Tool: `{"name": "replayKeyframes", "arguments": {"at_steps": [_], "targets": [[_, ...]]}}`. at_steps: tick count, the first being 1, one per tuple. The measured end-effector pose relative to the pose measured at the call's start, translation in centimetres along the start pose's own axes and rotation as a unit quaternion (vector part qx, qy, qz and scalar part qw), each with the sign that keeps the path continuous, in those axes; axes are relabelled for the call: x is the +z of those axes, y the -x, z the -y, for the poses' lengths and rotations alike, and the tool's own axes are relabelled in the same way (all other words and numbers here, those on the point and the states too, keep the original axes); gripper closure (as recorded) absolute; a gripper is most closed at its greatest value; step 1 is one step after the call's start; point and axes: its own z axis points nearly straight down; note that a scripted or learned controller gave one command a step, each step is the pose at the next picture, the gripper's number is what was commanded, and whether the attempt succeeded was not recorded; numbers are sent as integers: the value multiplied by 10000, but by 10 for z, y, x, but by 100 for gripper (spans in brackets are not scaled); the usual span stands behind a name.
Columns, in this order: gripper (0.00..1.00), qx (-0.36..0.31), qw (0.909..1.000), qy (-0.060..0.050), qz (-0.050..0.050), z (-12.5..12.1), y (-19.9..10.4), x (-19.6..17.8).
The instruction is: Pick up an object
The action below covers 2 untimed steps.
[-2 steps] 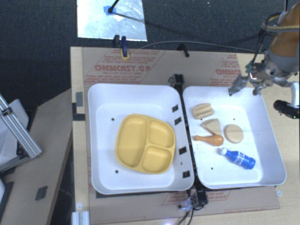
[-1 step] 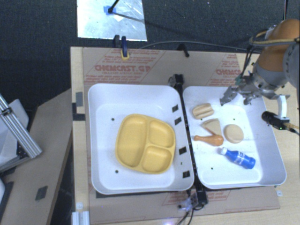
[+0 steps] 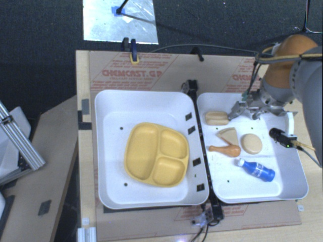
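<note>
Nothing is grasped yet: gripper [image 3: 236,111] is poised, fingers released, over the bun [image 3: 216,118] at the right bin's [image 3: 298,185] far-left corner; descent and closing are needed.

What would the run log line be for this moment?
gripper: above right bin | near: tan bread-shaped toy | grasp: none seen | yellow divided plate: left bin

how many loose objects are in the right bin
5. A tan bread-like piece near the back left, a wedge-shaped piece in the middle, a round bun-like piece to its right, an orange drumstick shape below the wedge, and a blue bottle at front. The arm may hide more.
</note>
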Motion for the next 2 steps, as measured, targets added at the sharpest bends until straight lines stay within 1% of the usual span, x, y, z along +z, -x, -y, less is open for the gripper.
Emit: {"name": "replayKeyframes", "arguments": {"at_steps": [1,2], "targets": [[100,-9,10000,31,8,-2,0,-15],[100,8,10000,39,8,-5,0,-80]]}}
